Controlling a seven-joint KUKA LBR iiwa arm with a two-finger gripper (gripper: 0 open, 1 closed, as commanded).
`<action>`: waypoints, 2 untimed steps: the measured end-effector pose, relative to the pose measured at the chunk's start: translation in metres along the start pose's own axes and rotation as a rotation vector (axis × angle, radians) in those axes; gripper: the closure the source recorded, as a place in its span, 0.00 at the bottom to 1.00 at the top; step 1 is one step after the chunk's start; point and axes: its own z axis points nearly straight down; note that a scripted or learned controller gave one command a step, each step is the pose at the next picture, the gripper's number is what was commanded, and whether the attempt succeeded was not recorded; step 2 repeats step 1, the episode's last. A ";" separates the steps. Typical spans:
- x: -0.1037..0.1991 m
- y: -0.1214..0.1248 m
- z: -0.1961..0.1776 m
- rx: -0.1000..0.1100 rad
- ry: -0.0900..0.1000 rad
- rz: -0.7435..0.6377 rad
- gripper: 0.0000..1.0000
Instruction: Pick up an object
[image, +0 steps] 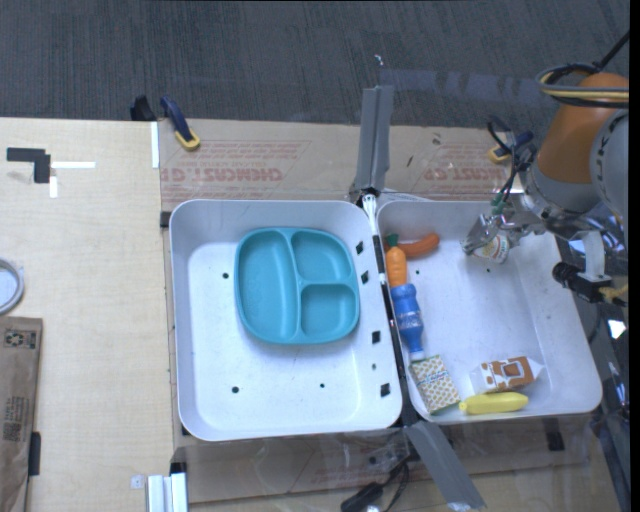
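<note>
The gripper (489, 243), its finger state impossible to tell, hangs in the right bin (560, 345) just right of the carrot (418, 243), whose long axis points roughly toward it.

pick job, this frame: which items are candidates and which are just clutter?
Candidates, all in the right bin near the gripper:
- carrot
- orange sausage-shaped piece
- blue bottle
- patterned packet
- yellow banana
- small brown-and-white carton

Lying about:
- teal divided plate, alone in the left bin
- clamp on the bench
- tape roll at the left edge
</note>
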 end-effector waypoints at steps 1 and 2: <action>0.051 -0.024 -0.150 0.009 0.005 0.068 1.00; 0.051 -0.024 -0.150 0.009 0.005 0.068 1.00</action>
